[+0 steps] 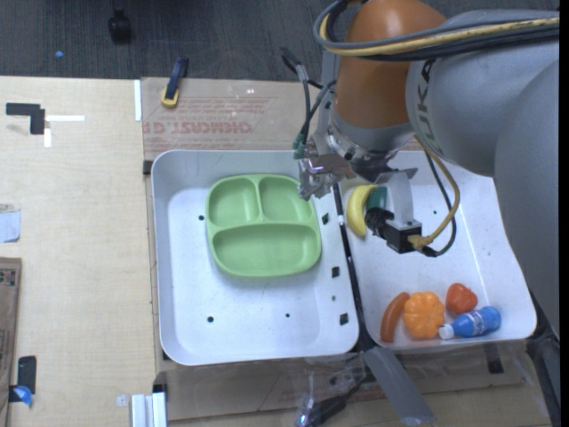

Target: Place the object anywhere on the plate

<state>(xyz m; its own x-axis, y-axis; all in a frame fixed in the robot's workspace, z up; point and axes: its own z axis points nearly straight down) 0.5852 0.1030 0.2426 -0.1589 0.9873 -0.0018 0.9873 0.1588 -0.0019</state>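
Looming largest, the grey arm with its orange band hides the top of the right bin (511, 265) and the gripper (313, 178), which sits at about three o'clock from the green divided plate (264, 224) over the rim between the bins; whether it is parted, closed or clamped on anything I cannot tell. Just beside it, at four o'clock, a yellow object (356, 210) shows partly behind the cabling, off the plate in the left bin (178, 301). At five o'clock, an orange fruit (423, 314), a carrot-like piece (392, 317) and a blue bottle (471, 324) huddle together.
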